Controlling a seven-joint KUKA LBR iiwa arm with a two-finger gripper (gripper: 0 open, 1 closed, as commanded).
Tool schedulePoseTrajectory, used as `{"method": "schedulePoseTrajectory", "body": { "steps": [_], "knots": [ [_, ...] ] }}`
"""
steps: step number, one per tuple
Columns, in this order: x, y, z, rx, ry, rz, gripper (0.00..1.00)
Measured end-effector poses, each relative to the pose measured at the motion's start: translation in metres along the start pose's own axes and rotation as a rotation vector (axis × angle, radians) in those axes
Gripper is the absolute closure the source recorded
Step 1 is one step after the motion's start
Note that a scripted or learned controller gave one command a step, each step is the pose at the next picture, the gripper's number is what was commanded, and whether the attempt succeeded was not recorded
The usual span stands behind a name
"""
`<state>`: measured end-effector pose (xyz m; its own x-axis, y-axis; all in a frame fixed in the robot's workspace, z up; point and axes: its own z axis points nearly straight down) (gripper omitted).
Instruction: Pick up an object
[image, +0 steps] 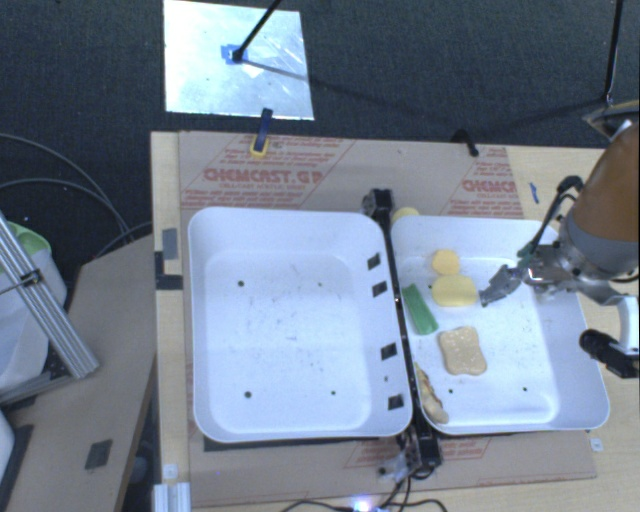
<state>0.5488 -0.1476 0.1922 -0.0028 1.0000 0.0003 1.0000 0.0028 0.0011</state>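
A: Where is the claw (490, 296) at this moment?

B: Low over the right bin (570, 400), its tip just beside the larger yellow piece (455, 292). Whether it is spread or pressed together I cannot tell; the tip reads as one dark shape, and nothing shows pinched in it.

A: And what is there to pick?

B: All of it lies in the right bin: a small round yellow piece (446, 262) near the larger one, a green stick (419, 309) along the left wall, a tan slice like toast (463, 351) below them, and a pale curved piece (432, 397) against the divider. The left bin (230, 235) is beside it on the desk (330, 165).

A: What could go wrong?

B: I judge the tip sits at the edge of the larger yellow piece, not over its middle. Closing there could nudge it away, or clip only a corner so it slips out on the lift. The yellow pieces lie close together, so one may be knocked aside. The toast looks flat, hard to get under
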Motion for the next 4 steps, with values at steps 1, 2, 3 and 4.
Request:
{"method": "schedulePoseTrajectory", "body": {
  "steps": [1,2,3,4],
  "knots": [
    [-0.001,-0.033,0.111,0.001,0.002,0.006,0.0],
    [0.058,-0.008,0.105,-0.008,-0.001,-0.005,0.0],
    [0.138,0.081,0.0,-0.018,0.002,-0.012,0.0],
    [0.244,0.032,0.008,0.002,0.005,-0.012,0.0]
  ]
}}
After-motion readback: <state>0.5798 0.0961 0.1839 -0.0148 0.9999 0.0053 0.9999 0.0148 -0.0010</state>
